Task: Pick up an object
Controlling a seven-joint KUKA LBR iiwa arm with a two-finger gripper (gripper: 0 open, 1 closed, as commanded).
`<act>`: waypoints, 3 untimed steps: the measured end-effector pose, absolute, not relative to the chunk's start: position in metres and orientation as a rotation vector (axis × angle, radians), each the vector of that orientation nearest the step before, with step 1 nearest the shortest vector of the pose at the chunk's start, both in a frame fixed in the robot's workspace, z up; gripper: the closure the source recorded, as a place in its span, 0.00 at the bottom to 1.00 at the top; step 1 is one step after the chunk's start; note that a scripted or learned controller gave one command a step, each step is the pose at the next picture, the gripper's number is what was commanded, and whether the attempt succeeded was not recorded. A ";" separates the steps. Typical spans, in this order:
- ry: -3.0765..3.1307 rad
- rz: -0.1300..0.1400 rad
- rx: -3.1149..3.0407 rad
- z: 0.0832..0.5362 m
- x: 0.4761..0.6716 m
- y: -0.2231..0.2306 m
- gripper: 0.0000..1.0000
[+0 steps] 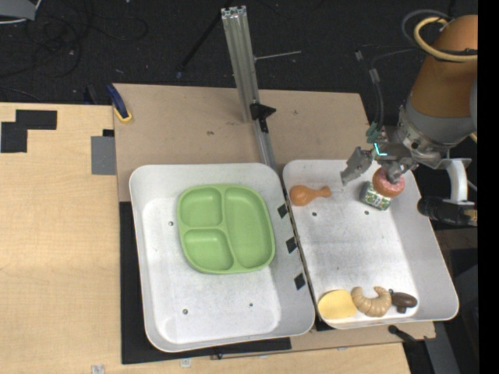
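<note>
the robot's gripper [380, 170] hangs over the far end of the right bin [425, 283], its fingers spread wide around a small jar with a red top [383, 189]. nothing is gripped; the jar appears to rest on the bin floor. the pick looks barely begun: closing and lifting remain. a green divided plate [226, 228] sits in the left bin [156, 287].
</note>
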State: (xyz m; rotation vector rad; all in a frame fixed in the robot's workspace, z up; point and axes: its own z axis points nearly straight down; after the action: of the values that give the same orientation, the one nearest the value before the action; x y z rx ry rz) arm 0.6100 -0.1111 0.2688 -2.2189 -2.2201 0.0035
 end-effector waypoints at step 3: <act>-2.214 0.008 -2.219 0.180 0.609 -0.105 0.00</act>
State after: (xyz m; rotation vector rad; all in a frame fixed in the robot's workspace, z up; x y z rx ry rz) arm 0.6088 -0.1053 0.1800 -2.2188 -2.2142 0.0080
